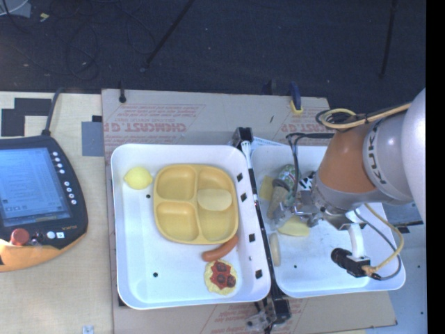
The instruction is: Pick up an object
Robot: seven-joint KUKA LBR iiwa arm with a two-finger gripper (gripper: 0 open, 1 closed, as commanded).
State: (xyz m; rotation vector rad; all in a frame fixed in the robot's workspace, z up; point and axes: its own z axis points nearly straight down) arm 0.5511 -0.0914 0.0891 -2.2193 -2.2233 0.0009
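In the right bin (389, 273), gripper (295, 211) low over a yellow object (295, 227) (touching it, seemingly); jaw state impossible to tell

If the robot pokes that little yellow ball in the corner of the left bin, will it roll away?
Probably, yes. The yellow ball looks round and smooth, so a sideways nudge would likely send it rolling. It sits near the left bin's wall and beside the yellow divided plate, so it likely wouldn't get far. It looks small, probably light.

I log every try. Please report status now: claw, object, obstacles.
Claw low in right bin, fingers unclear. Pale yellow piece beside it, no grasp seen. Small items crowd close.
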